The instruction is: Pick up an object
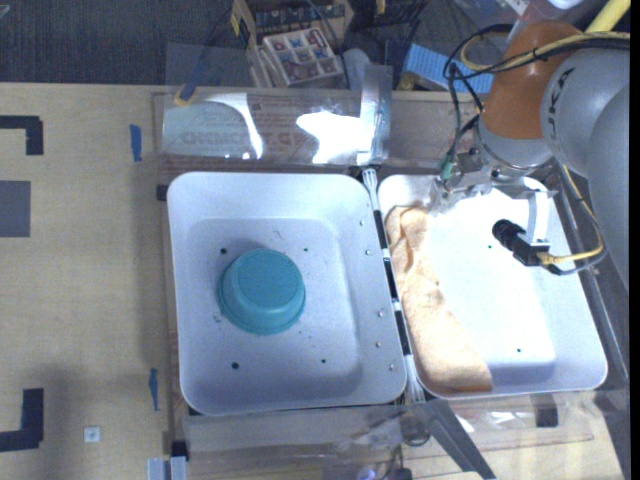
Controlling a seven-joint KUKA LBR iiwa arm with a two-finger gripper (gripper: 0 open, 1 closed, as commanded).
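Two bins sit side by side on the worktop (80, 298), touching along their inner rims. Left bin (200, 218) holds a bowl (262, 290) upside down, a bit left of its centre. Right bin (560, 358) has a cloth (435, 313) lying along its left wall, running from the far corner to the near edge. Arm (575, 88) comes in from the right, above the right bin's far end; gripper (452, 183) near the cloth's far end.

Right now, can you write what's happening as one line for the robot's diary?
arm: over right white bin, far corner | gripper: above folded tan cloth | round teal bowl: upside down, left white bin | pick: not yet
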